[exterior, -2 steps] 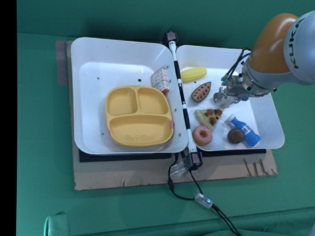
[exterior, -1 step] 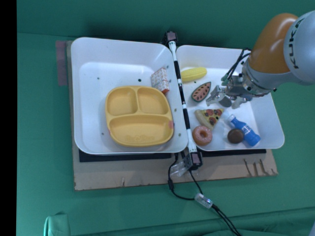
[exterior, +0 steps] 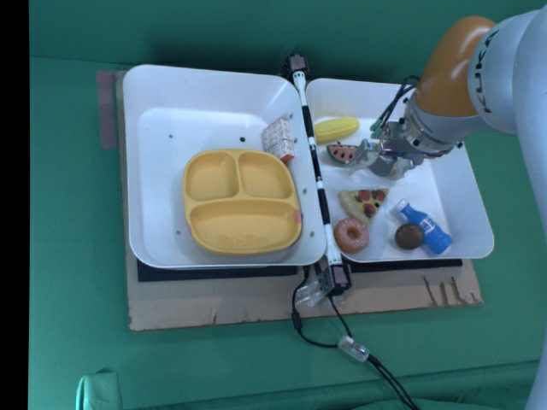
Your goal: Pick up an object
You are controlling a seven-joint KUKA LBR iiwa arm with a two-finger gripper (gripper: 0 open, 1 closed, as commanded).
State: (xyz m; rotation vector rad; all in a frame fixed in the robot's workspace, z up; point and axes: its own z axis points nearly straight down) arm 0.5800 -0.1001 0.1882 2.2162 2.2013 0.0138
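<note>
The grey robot arm with its orange band reaches in from the right and hangs over the right-hand white plastic bin. Its hand sits low in the upper middle of that bin, and I cannot tell if it is open or closed, because the wrist and wires hide the tips. Just to the left of the hand lies a small toy watermelon slice, red with a green rind, and it looks very close to the hand, maybe touching. A yellow toy corn cob lies a bit above the slice. Below the hand lies a toy pizza slice, then a pink toy donut, a round brown toy cookie and a little blue bottle with a white cap. The left-hand white bin holds a yellow plastic plate with three sections and a small checked cube. I think the arm is at the reaching step, going for the watermelon slice. Nothing looks lifted yet. Next, the hand needs to sit right over the slice, close on it firmly, and go straight up. The slice is small and flat, so it may slip out.
</note>
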